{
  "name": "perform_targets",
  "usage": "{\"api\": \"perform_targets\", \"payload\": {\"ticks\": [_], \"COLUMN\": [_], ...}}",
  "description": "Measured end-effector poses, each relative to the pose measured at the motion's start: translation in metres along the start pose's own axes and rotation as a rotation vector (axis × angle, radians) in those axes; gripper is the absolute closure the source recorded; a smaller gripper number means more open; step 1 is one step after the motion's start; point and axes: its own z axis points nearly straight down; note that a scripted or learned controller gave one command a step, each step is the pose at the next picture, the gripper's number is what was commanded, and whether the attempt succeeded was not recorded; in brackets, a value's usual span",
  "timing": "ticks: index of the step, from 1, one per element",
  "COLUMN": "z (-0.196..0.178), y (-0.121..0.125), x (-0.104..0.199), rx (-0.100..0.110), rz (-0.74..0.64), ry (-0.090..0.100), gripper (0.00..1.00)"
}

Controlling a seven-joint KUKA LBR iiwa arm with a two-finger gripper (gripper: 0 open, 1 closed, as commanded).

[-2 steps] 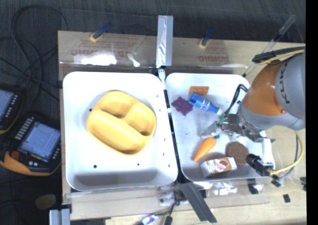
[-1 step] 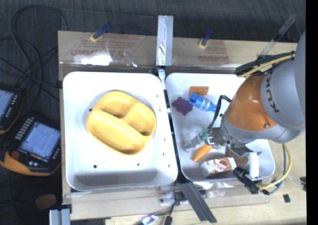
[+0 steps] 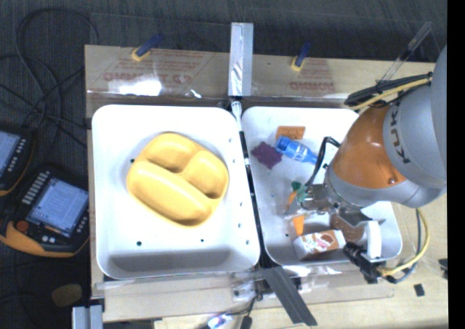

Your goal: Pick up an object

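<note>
- Gripper (image 3: 317, 208) sits low in the right bin (image 3: 265, 237); claw state: cannot tell.
- Carton (image 3: 318, 244) lies at its 6 o'clock.
- Bottle (image 3: 296, 150) lies toward 11 o'clock.

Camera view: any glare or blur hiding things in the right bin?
Camera view: evenly lit and sharp enough; the white right bin is bright but not blown out; glare sits on the plastic sheet behind the bins; the arm covers that bin's right side.

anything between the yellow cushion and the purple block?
Camera view: bare white floor of the left bin, then the rims where both bins meet, separate the yellow cushion from the purple block.
</note>
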Motion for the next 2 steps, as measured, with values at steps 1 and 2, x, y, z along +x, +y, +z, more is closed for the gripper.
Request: {"api": "perform_targets", "payload": {"ticks": [1, 2], "z": [-0.083, -0.083], "y": [0.044, 0.093], "x": [0.046, 0.079], "rx": [0.017, 0.017], "rz": [0.091, -0.18], "ry": [0.0, 0.001], "gripper": [1.0, 1.0]}}
